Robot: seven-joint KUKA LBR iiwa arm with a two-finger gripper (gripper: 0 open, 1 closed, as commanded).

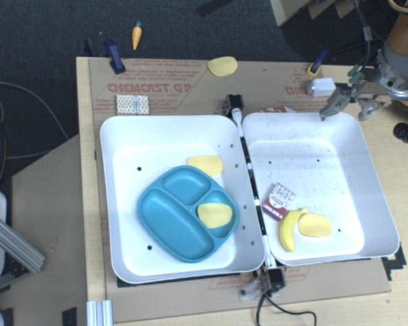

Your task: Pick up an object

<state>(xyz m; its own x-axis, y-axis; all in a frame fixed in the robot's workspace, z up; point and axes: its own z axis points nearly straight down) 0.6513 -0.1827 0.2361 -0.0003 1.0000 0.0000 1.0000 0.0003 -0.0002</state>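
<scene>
At the upper right of the frame the gripper [347,103] hangs over the far rim of the right white plastic bin [367,175], its fingers spread apart with nothing between them. Low in that bin lie a yellow toy banana [288,230], a pale yellow lump [315,225] touching it, and a small red-and-white packet [279,201] just beside them. The left white bin [122,182] holds a blue divided plate [177,216].

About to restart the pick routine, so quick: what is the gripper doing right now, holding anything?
Gripper: jaws spread open, holding nothing, hovering above the far right corner of the right bin.
</scene>
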